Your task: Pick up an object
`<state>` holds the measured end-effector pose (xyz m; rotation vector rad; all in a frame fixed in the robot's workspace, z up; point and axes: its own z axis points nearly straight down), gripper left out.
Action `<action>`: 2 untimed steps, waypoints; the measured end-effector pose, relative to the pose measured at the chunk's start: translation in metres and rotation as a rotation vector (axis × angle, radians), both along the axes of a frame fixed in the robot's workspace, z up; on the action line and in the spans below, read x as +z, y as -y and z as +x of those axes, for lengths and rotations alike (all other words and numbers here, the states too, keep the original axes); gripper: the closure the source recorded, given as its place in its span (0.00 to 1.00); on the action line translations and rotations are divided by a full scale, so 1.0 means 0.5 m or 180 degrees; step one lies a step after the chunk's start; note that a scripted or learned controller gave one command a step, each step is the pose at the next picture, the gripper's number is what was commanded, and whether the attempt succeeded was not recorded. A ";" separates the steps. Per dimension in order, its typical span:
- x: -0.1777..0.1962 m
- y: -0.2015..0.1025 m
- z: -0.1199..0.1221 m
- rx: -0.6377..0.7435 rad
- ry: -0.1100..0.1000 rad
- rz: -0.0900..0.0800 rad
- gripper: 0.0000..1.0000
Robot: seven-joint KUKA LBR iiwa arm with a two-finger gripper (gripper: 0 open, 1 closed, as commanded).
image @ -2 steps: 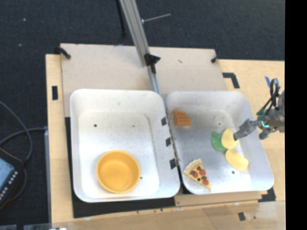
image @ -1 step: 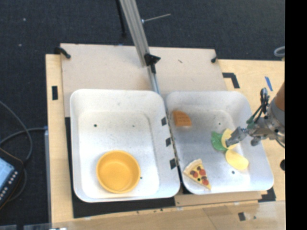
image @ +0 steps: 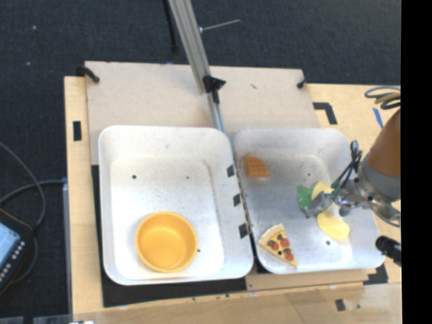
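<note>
The small green and yellow toy point(image: 312, 194), seen at three o'clock in the right bin point(image: 290, 140), looks light and hard, best taken by its sides; the hand point(image: 327, 204) is seen touching it, its grip not told.

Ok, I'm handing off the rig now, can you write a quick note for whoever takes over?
Gripper: low in the right bin, among the green and yellow pieces; whether it grips anything can't be told.
Right bin: green piece beside the gripper, yellow piece just below it, pizza slice at the front, brown bread piece near the back left.
Left bin: yellow bowl at the front.
Done: arm is down at the pieces.
Left: confirm a grasp and lift; nothing is visibly raised yet.
</note>
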<state>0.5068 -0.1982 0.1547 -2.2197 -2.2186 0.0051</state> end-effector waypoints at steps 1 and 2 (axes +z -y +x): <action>-0.104 0.002 0.000 0.0001 0.0014 -0.0008 0.00; -0.076 0.004 0.004 -0.0013 0.0038 -0.0008 1.00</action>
